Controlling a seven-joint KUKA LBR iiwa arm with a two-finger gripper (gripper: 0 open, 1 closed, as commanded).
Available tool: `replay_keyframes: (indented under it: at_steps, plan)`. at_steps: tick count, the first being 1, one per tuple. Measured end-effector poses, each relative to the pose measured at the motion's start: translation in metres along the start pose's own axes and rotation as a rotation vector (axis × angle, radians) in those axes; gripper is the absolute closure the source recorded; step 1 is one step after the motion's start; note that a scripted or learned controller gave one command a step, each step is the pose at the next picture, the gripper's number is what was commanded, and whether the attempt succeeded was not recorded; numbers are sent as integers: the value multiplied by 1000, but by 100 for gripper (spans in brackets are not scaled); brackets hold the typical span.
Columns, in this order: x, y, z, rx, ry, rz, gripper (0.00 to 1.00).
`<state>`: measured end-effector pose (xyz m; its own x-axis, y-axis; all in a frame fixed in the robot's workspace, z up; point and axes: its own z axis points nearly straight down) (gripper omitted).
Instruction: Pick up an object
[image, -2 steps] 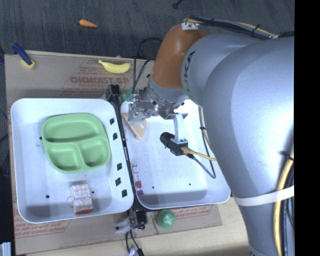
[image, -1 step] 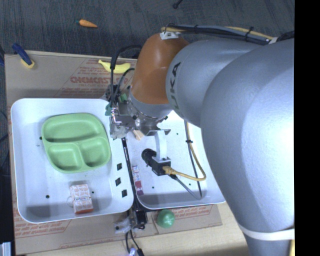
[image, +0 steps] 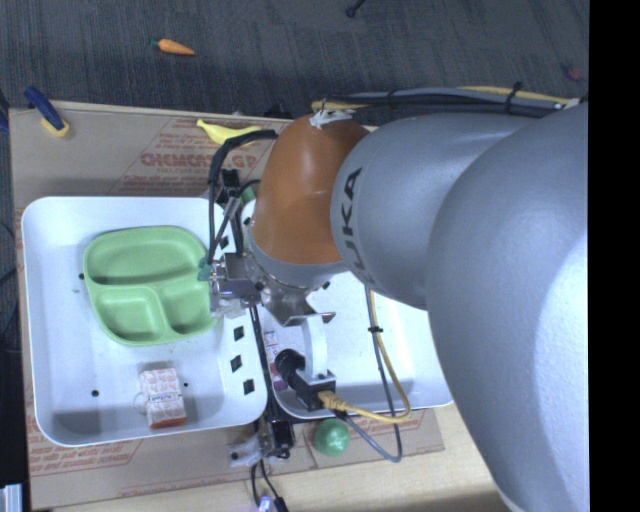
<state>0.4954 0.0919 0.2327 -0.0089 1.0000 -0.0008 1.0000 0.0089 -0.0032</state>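
Pincer (image: 232, 285) at frame centre, over green tray (image: 150, 283) rim in left bin (image: 40, 300); jaw state impossible to tell, hidden under the arm (image: 420, 200). Risk: clipping the rim, tipping the tray, closing on nothing. Nearby: small box (image: 162, 396) lower left, green ball (image: 332, 437) on worktop (image: 100, 140) below, cables crowding the approach.

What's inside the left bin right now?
The left bin holds a green divided tray and a small orange-and-white box. The arm covers its right edge, so anything there is hidden.

Glossy plastic green tray (image: 145, 283); smooth white bin (image: 40, 300).
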Motion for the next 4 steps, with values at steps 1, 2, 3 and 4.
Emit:
replay_keyframes:
  at_steps: [1,2,3,4]
  plan:
    - [57,-18,2,-1,1,-1,100]
    - [58,-18,-8,-1,1,-7,100]
    - [58,-17,-18,0,2,-14,100]
    - [127,-18,-33,-2,3,1,100]
